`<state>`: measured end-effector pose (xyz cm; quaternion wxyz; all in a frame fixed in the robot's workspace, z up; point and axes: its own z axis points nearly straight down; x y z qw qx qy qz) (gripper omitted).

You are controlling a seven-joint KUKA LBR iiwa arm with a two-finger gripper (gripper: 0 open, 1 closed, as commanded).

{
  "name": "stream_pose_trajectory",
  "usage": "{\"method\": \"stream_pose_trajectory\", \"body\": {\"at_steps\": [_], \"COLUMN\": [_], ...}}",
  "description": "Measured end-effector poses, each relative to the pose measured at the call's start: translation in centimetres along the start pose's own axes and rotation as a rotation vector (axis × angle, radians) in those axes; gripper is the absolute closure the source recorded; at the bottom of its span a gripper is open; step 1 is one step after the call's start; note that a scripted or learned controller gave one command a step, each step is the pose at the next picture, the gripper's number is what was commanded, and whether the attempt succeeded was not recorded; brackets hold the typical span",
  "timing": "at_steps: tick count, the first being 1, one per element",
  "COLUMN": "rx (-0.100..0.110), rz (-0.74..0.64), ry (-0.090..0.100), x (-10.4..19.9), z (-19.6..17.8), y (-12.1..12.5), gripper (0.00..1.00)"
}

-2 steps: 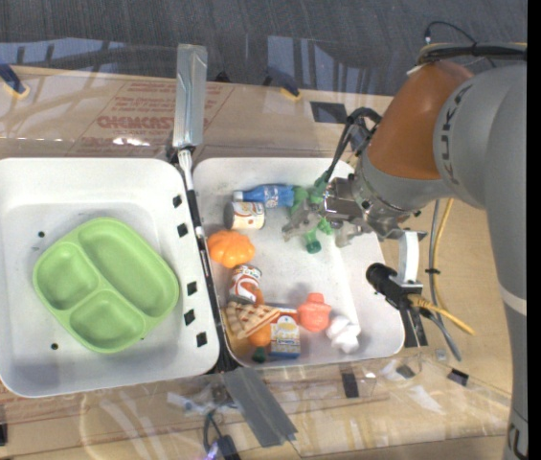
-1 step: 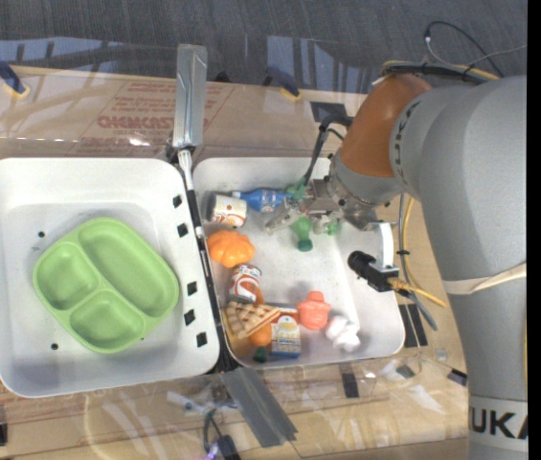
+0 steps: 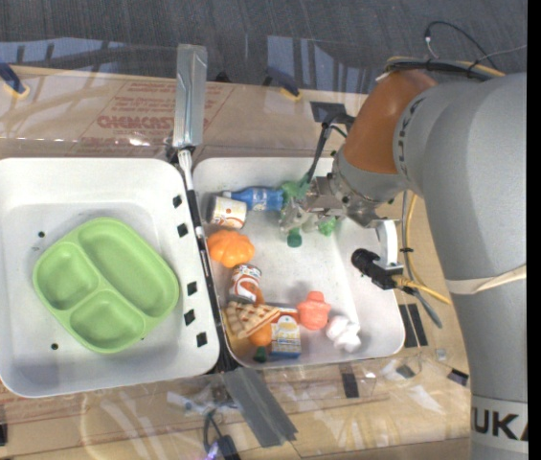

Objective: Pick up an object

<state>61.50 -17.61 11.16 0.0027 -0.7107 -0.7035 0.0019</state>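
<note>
Grey arm (image 3: 462,161) over right bin (image 3: 385,338), pincer (image 3: 301,220) clenched on small green object (image 3: 294,239).

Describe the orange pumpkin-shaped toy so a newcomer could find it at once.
Start at the right bin, the one crowded with small toys, not the one holding the green divided plate. Follow its left wall about halfway down to the round orange pumpkin toy, just below a small white-and-brown toy and above a small can. It is the one plain orange, ribbed, ball-like item there.
</note>
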Motion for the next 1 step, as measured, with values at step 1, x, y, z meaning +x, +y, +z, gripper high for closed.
{"method": "stream_pose_trajectory", "body": {"at_steps": [1], "rx": [-0.008], "rz": [-0.129], "ry": [-0.002], "x": [5.5], "z": [-10.11], "y": [2.51], "gripper": [1.0]}}
